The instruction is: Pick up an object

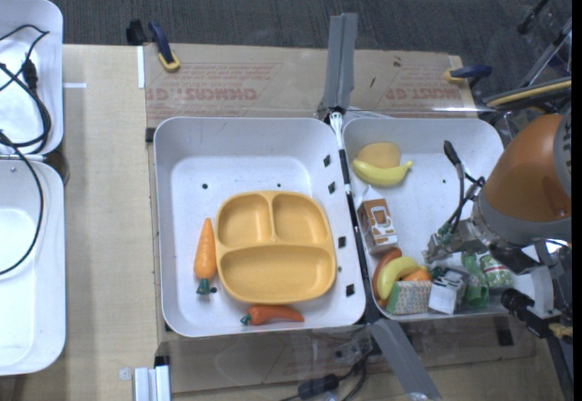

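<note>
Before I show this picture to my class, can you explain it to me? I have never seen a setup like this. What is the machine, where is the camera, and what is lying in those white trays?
One camera, fixed above a bench, looks down at a slant. The big grey and orange shape at the right is a robot arm, run by a program that tries to pick up an object. Its grasping tool is down in the right bin, among clutter; I cannot tell whether it is open or shut, or whether it holds anything.

The left bin holds a yellow divided plate, an orange toy carrot to the plate's left and a darker carrot below it.

The right bin holds a banana near the top, a small brown carton, a second banana, and a pile of small packets in the lower corner.
</note>
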Robot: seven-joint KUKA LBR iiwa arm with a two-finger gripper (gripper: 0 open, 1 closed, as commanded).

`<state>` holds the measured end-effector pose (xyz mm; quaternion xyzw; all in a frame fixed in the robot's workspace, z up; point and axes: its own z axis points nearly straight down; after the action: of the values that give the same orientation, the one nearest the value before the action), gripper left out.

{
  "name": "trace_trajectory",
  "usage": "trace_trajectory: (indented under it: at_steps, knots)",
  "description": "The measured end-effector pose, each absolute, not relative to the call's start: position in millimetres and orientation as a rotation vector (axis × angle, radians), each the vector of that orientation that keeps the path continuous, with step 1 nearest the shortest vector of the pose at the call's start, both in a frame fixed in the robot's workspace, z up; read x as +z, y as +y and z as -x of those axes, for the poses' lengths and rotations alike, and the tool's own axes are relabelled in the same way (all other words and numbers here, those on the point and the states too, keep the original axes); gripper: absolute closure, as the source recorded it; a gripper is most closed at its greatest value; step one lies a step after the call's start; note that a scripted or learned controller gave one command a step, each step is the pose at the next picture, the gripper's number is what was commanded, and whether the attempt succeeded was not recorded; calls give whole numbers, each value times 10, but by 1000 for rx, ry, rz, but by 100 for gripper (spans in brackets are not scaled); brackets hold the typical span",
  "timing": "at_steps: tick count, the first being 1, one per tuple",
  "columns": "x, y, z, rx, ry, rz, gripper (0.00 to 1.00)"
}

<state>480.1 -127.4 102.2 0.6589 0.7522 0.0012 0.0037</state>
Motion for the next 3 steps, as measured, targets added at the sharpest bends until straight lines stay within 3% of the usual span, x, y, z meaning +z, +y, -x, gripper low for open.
trace_trajectory:
  at_steps: [1, 2, 3]
  knots:
    - [1909, -905, -4779, -3, 2288, -2153, 100]
    - [1906, -496, -4778, -4, 2357, -2079, 100]
    - [1905, -497, -4778, -4, 2356, -2080, 0]
